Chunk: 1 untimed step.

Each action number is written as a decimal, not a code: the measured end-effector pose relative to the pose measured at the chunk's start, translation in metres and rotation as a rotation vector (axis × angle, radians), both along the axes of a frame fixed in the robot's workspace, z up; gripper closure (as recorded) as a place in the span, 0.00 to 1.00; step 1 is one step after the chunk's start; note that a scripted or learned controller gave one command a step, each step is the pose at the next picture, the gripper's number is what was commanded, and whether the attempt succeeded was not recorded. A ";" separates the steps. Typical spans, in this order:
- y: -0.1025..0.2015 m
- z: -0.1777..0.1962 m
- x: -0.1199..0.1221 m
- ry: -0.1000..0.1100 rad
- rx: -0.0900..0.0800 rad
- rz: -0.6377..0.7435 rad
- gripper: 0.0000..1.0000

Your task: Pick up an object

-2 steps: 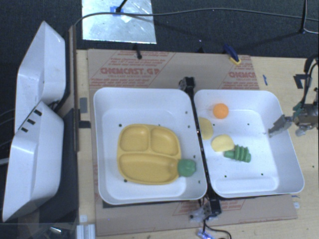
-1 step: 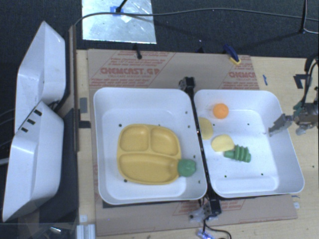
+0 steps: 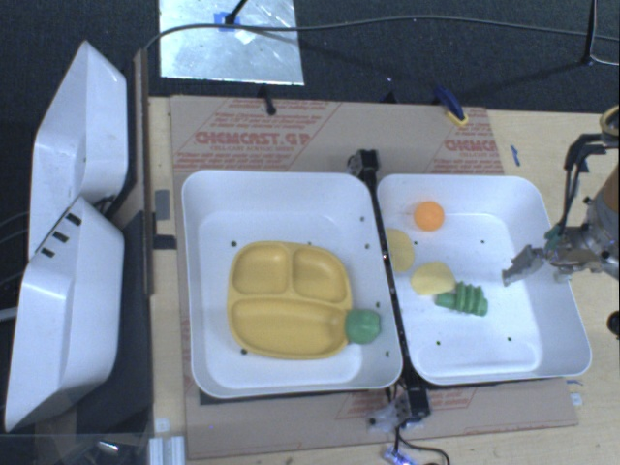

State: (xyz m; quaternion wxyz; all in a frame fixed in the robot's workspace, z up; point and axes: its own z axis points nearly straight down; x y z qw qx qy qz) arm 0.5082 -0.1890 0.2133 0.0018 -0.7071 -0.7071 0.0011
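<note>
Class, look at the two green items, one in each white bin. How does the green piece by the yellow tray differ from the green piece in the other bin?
The green round piece is smooth and ball-like; the green ridged piece is long and stepped. The round piece sits in the left bin touching the yellow divided tray; the ridged piece lies in the right bin beside a pale yellow piece. The round one is a duller green. Both are small and green.

Glossy white plastic bins (image 3: pixel 291 187), yellow plastic tray (image 3: pixel 286 298)
</note>
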 end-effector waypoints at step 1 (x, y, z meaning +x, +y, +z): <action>0.001 -0.042 -0.003 -0.001 0.000 0.000 0.00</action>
